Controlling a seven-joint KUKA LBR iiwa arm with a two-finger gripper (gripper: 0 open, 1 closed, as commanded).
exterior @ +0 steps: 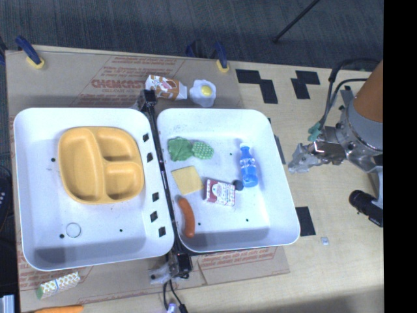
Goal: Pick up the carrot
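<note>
- My gripper (301, 162) hangs over the bench, right of the right bin (277, 145) and well apart from everything in it; I cannot tell its state.
- The carrot (187, 216) lies in that bin's near-left corner, beside the wall, just below the cheese (186, 179).
- Step, as I judge it: the approach, not yet begun.
- Next I must cross the bin, line up across the carrot's width and descend.

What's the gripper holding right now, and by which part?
Nothing. The gripper is over the bench, right of the right bin; the carrot lies untouched near that bin's front left corner.
</note>
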